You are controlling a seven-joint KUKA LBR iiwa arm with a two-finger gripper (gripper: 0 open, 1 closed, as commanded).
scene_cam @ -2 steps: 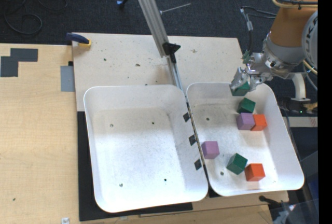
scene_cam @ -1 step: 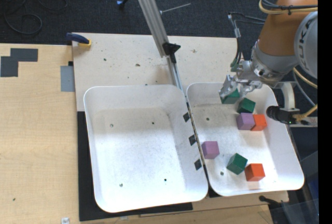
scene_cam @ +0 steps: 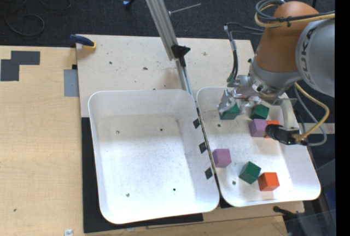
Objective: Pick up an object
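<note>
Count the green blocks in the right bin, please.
3. One green cube-shaped block lies at the tool near the bin's far-left part, one just right of it under the arm, one near the front beside the orange cube. The arm may hide more.

Aluminium rail (scene_cam: 162, 16) slants; blue clamp (scene_cam: 82, 41) beyond.

Two bins stand side by side on the surface (scene_cam: 131, 65); the left bin (scene_cam: 109, 104) lies beside the right bin (scene_cam: 306, 186); the blocks (scene_cam: 221, 157) lie in the right bin, three near its front, others behind under the arm (scene_cam: 284, 43); a rail (scene_cam: 161, 16) slants behind both bins.
</note>
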